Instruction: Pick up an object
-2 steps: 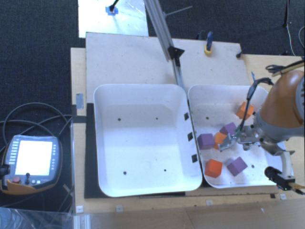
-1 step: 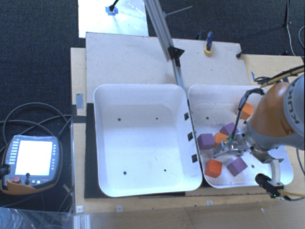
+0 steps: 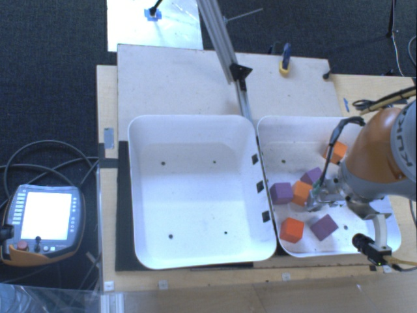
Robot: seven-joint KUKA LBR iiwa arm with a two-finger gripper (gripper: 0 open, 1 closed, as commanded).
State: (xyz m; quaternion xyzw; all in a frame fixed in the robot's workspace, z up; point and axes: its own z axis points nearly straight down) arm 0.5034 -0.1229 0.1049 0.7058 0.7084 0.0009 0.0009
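Observation:
The right bin point(image 3: 273, 132) holds several small blocks. A purple block point(image 3: 281, 192) and an orange block point(image 3: 301, 190) sit side by side near the bin's left wall, with another purple block point(image 3: 312, 175) just behind them. An orange block point(image 3: 292, 229) and a purple block point(image 3: 324, 227) lie near the front wall. A further orange block point(image 3: 336, 151) lies toward the back, partly behind the arm. My gripper point(image 3: 316, 199) is down inside this bin, right beside the middle orange block and just below the rear purple one. The wrist hides its tip.
The left bin point(image 3: 140, 175) stands next to the right one, with a shared divider between them. A slanted metal pole point(image 3: 221, 38) rises behind the bins. A teach pendant point(image 3: 42, 223) lies off the bench at left. A yellow-handled clamp point(image 3: 285, 65) sits on the back board.

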